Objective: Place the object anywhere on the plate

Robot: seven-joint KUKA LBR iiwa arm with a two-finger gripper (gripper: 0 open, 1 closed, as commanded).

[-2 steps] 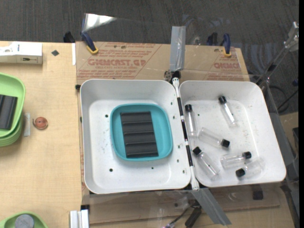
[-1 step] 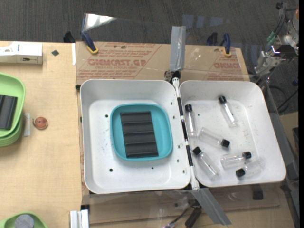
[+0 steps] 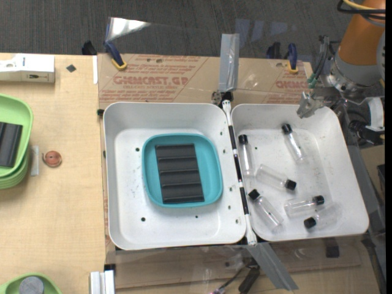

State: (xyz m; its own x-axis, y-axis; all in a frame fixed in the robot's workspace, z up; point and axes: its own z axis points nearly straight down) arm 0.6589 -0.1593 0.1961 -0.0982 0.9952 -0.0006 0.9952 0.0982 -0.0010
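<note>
While the gripper [image 3: 308, 105] hangs over the far right corner of the right bin [image 3: 343, 225], nothing is seen held in it, and whether it is open or closed cannot be told from this slanted view. Risk is judged to lie chiefly in the vials: they are clear, slim and round, so a pinch set off-centre could be expected to squirt one sideways or set it rolling against the bin wall. Six or so clear vials with black caps are noted in the right bin: one vial [image 3: 291, 139] nearest the gripper, a long one [image 3: 244, 155] lying along the left wall, one [image 3: 275, 177] near the middle, and three others [image 3: 303, 207] clustered toward the near edge, close enough that a neighbour could be nudged or caught as well. The left bin [image 3: 122, 182] is seen to hold the teal plate [image 3: 211, 164], with a dark ribbed insert [image 3: 179, 172] resting on it. A vial dropped on those ribs may roll; the raised rim is judged likely to stop it. A rim between the two bins must be cleared in transit.
</note>
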